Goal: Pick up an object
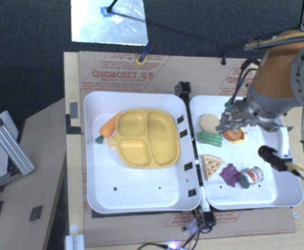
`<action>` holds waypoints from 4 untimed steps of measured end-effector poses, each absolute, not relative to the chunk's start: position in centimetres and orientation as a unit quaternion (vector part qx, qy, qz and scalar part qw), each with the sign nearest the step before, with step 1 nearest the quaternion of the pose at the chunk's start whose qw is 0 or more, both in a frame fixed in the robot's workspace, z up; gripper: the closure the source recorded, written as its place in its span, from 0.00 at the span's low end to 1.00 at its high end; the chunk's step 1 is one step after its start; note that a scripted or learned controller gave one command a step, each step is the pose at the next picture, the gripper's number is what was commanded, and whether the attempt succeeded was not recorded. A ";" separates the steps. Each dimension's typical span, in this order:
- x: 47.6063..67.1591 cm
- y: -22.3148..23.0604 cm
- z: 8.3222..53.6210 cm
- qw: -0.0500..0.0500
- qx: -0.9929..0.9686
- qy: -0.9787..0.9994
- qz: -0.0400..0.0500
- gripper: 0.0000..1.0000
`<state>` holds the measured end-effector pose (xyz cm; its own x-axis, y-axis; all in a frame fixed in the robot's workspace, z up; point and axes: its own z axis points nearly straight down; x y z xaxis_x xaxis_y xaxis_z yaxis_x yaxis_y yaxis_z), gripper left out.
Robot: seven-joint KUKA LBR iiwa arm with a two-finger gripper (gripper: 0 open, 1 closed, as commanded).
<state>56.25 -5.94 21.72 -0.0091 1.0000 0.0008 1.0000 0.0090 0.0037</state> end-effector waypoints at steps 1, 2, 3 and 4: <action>58.6 -0.3 22.1 0.001 0.704 0.711 0.002 1.00; 61.4 1.7 21.5 0.001 0.705 0.710 0.002 1.00; 61.0 2.2 21.5 0.000 0.705 0.709 0.000 1.00; 60.7 1.7 21.5 0.000 0.707 0.708 0.000 1.00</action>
